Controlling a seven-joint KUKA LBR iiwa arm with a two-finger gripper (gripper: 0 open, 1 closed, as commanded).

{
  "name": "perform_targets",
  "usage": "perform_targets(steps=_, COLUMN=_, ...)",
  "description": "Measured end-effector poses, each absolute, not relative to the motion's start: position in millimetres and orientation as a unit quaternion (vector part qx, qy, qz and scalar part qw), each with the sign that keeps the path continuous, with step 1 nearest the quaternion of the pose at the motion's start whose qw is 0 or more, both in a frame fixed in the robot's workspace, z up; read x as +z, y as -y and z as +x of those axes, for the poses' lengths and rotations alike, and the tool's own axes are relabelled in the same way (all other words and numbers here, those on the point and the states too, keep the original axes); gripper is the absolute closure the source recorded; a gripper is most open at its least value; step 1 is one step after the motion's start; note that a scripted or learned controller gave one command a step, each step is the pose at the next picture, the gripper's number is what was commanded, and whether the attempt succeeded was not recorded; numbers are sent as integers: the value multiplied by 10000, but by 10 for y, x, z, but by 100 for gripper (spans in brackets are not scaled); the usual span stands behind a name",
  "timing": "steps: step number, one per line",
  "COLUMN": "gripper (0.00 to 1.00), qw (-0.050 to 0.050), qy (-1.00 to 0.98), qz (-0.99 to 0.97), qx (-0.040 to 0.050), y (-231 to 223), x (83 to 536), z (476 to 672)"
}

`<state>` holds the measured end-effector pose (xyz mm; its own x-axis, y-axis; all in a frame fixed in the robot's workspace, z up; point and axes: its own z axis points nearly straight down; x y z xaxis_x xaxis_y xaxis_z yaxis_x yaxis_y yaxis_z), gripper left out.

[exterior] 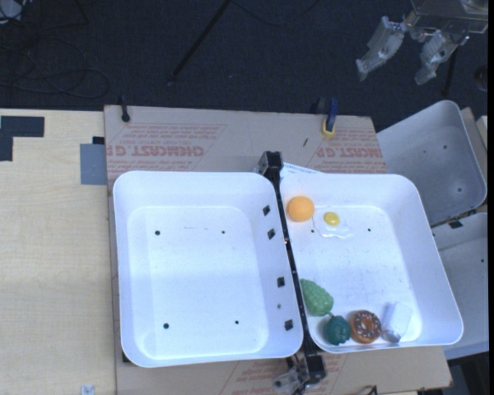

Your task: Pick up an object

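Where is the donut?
The donut lies in the right bin, near its front edge, between a dark teal toy and a white piece.

At the upper right of the frame, my gripper [405,50] is pale grey metal: two stubby, blocky fingers under a boxy silver body.

A pale wooden bench [41,253] carries a printed cardboard sheet [230,142]. On the cardboard, two shallow white bins touch side by side: the left bin [132,220] and the right bin [428,286].
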<state>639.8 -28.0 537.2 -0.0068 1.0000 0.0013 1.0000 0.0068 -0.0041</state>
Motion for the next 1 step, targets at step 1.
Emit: perform_targets(steps=1, gripper=100, qw=22, qy=7095, qz=-7047, qx=26, y=298, x=5470, z=6400)
